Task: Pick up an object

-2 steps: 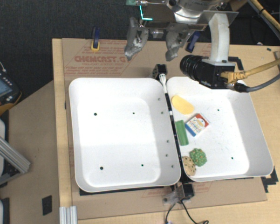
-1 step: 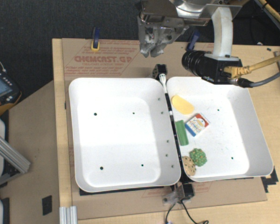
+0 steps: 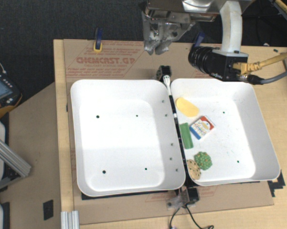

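Two white bins side by side on the tabletop [image 3: 47, 128]; all loose objects lie in the right bin.

Five small items sit along the left side of the right bin [image 3: 250, 142]: a yellow oval piece [image 3: 187, 107] nearest the top, a green stick [image 3: 185, 135] lying lengthwise just beside the bin's left wall, a small red-and-white packet [image 3: 202, 127] just to the right of the stick, a green bumpy lump [image 3: 203, 160] below these, and a tan spotted cookie-like piece [image 3: 193, 169] touching the lump at the bin's lower left corner. Left bin [image 3: 86, 104] holds no objects. Tool [image 3: 157, 44] hangs above the cardboard sheet [image 3: 114, 61] beyond the bins' far edge, well apart from the objects, nothing seen between its fingers; whether they are apart or together cannot be determined.
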You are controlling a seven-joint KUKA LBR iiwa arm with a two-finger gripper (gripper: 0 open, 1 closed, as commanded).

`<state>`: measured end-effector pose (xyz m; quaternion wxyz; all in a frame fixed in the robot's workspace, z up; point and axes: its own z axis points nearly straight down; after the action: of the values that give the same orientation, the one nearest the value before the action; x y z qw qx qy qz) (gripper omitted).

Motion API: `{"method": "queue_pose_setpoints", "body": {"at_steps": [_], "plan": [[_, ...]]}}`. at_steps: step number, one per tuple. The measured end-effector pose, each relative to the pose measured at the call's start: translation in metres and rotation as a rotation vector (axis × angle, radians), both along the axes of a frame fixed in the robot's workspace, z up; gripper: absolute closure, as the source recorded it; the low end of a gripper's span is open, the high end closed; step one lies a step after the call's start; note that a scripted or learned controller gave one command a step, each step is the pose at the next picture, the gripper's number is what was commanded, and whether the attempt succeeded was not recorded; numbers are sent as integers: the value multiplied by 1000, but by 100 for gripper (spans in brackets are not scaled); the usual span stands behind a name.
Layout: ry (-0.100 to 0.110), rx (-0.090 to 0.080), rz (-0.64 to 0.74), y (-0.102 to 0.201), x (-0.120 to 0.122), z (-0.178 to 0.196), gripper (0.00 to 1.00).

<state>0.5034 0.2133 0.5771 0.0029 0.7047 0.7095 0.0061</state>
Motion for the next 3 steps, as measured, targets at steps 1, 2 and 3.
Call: {"method": "queue_pose_setpoints", "body": {"at_steps": [1, 2, 3], "plan": [[-3, 2, 1, 1, 0, 11, 100], [-6, 3, 2, 2, 0, 21, 100], [-10, 4, 3, 2, 1, 32, 100]]}}
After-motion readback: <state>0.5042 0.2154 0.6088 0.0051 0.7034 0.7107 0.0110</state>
